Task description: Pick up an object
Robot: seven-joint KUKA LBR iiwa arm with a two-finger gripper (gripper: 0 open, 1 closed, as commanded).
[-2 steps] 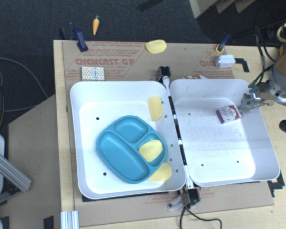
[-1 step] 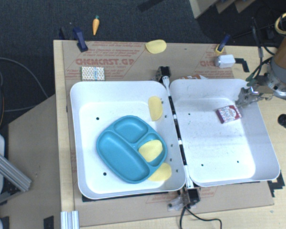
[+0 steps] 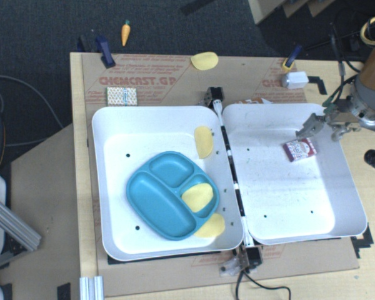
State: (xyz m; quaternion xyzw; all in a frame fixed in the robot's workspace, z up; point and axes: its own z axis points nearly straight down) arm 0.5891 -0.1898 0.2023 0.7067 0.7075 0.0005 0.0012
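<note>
While the gripper point(image 3: 312, 129) is held over the right bin point(image 3: 269, 220), whether it is spread cannot be told. Just below-left of it a small red packet point(image 3: 299, 149) is seen lying flat, unheld.

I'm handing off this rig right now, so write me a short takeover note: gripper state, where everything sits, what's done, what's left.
Gripper: above the right bin's upper right area, just up and right of the small red-and-white packet; nothing seen between its fingers.
Right bin: the packet lies flat on the floor.
Left bin: blue divided tray with a yellow piece in one compartment; another yellow piece by the divider, a third at the tray's lower edge.
Done: no pick yet.
Left: grasp and lift an object; the packet looks nearest.
</note>
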